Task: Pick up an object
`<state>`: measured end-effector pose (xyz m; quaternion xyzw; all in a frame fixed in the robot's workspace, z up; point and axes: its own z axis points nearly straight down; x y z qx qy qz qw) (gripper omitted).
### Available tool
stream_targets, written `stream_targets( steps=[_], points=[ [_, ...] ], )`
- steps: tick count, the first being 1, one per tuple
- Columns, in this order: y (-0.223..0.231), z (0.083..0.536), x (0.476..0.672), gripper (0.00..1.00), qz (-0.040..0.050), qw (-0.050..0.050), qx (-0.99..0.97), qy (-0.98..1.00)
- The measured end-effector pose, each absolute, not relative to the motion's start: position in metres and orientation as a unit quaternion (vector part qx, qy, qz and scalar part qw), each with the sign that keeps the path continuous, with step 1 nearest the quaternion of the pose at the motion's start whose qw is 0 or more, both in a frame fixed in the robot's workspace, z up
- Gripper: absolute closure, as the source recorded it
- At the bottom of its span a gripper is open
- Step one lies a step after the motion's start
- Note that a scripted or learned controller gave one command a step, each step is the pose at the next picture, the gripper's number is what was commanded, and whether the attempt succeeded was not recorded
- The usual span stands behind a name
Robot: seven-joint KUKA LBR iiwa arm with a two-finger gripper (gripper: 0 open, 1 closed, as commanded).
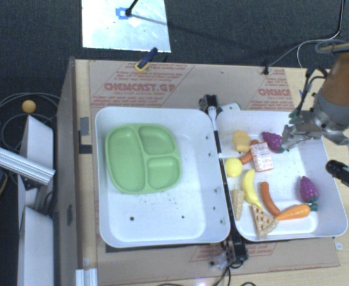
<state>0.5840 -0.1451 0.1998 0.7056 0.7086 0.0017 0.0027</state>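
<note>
The right bin [329, 159] holds several toy foods. A purple grape bunch [273, 140] lies at its back, next to a white and red carton [261, 157] and a yellow lump [241, 140]. Further forward lie a lemon [233, 167], a banana [249, 187], a red sausage [268, 198], a carrot [292, 213] and a purple berry [308, 189]. My gripper [290, 137] hangs low over the back of this bin, just right of the grape bunch. Nothing shows as held in it.
A green divided plate [143, 158] lies in the left bin [162, 225]. A cone [238, 202] and a pizza slice [262, 220] sit at the right bin's front left. The grey arm [341, 100] comes in over the right bin's far edge. The bare floor at that bin's right lies between the berry and the arm.
</note>
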Motion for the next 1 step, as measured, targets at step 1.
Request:
stream_targets(
  steps=[1],
  points=[
    [-0.1455, 0.1986, 0.583, 0.0, 0.0006, 0.001, 0.706, 0.708]
  ],
)
